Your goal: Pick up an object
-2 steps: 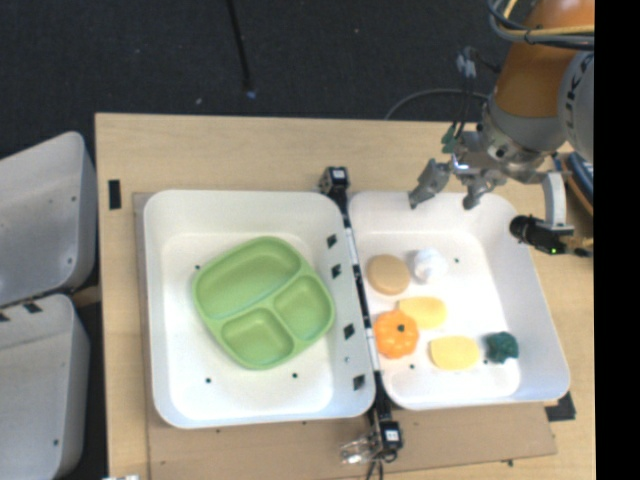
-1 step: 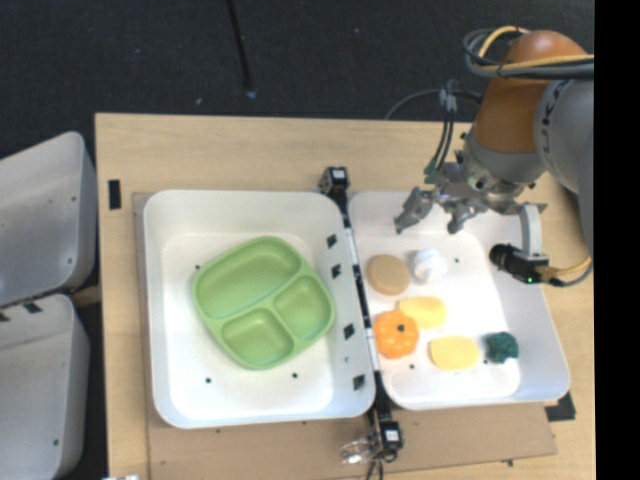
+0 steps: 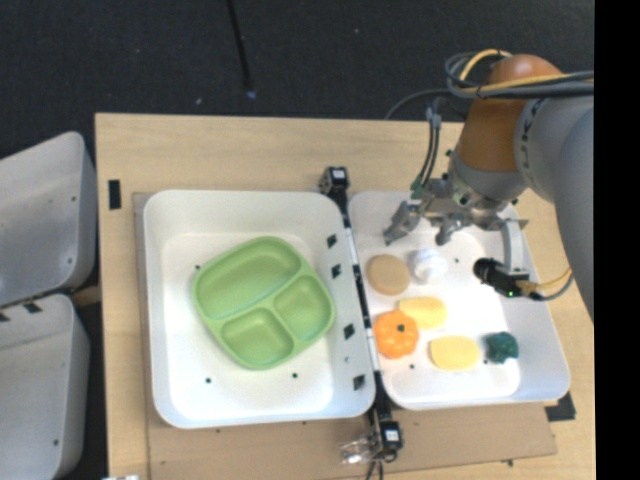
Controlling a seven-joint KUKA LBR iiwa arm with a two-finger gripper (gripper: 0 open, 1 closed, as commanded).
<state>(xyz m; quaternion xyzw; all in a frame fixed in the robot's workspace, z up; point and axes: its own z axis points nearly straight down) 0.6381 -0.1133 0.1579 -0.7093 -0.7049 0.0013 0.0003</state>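
My gripper [image 3: 422, 228] hangs over the back of the right bin [image 3: 535, 368], its two fingers spread open with nothing between them. Just in front of it lie a small whitish object [image 3: 428, 264] and a tan round disc [image 3: 388, 273]. Nearer the front of the same bin are a pale yellow piece [image 3: 422, 311], an orange pumpkin-shaped toy [image 3: 396, 335], a second yellow piece [image 3: 454, 352] and a small dark teal object [image 3: 501, 345].
A green divided plate [image 3: 264, 300] lies in the left bin [image 3: 170, 388]. A raised divider [image 3: 352, 298] with black clips separates the two bins. The arm comes in from the upper right.
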